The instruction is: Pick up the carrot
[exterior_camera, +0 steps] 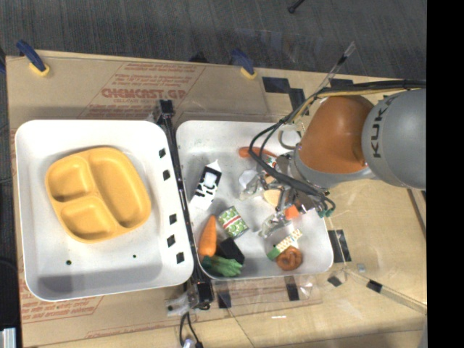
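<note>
Over the right bin (190, 140), the grey arm (391, 140) reaches in from three o'clock, its orange band (332, 135) sitting above the clutter. Its gripper (279, 209) hangs low near the bin's centre, among cables and small packets, and whether it is spread or pinched I cannot tell. The carrot (208, 236) lies at about seven o'clock in that bin, orange body tilted, green top (222, 265) pointing toward six o'clock, well apart from the gripper. A green-and-white packet (233, 221) sits just beside it. At nine o'clock, the left bin (29, 187) holds a yellow divided tray (98, 192).
</note>
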